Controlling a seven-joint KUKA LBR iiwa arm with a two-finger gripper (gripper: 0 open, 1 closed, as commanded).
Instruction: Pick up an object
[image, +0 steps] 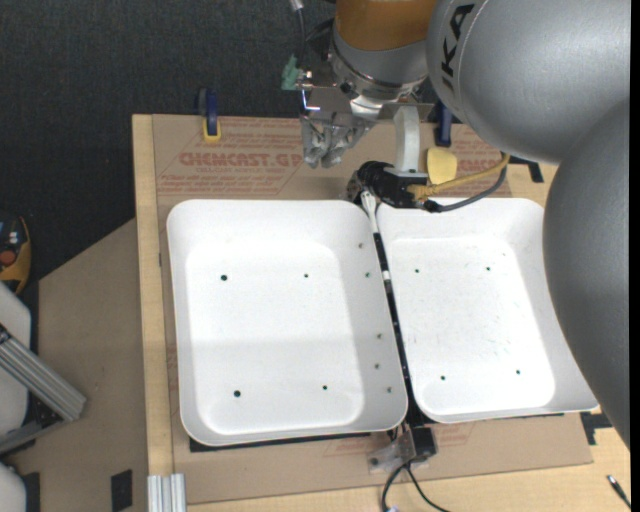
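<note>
My gripper (322, 148) hangs from the grey arm with the orange band (385, 22), beyond the back edge of the left bin (190, 300), over the brown board near its red lettering. Its tip looks like a small grey clump, too small and blurred to read. The left bin shows a plain white floor with a few black dots. The right bin (560, 300) looks the same, and the arm's large grey body covers its right side.
A black fitting (375, 185) with a yellow-ended cable (442, 163) sits at the back where the two bins meet. A blue clamp (209, 112) stands on the board's back left. Metal framing (40, 385) lies off the bench's left.
</note>
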